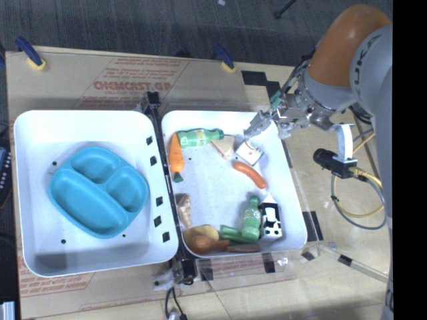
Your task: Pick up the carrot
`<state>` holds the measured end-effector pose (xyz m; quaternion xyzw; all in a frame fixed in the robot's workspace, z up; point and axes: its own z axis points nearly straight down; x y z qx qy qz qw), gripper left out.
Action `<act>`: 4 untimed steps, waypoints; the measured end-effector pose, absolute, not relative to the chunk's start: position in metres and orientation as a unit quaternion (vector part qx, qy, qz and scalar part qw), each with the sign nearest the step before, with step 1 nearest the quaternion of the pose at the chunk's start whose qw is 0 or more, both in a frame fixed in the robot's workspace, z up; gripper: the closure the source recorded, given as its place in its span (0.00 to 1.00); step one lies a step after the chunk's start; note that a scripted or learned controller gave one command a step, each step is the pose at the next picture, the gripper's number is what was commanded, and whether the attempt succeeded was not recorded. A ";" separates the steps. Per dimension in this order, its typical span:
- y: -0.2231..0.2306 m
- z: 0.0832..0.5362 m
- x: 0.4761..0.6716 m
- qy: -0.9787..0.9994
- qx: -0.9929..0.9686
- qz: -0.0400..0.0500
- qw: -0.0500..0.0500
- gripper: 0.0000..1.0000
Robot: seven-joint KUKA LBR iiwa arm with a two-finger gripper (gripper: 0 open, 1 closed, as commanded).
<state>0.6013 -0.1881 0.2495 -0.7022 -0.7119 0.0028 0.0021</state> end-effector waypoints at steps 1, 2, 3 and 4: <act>-0.127 0.169 0.575 -0.757 -0.653 0.004 0.004 0.00; -0.110 0.099 0.628 -0.792 -0.610 0.002 0.003 0.00; -0.104 0.094 0.650 -0.779 -0.626 0.010 0.002 0.00; -0.043 0.197 0.659 -0.713 -0.701 0.000 -0.002 0.00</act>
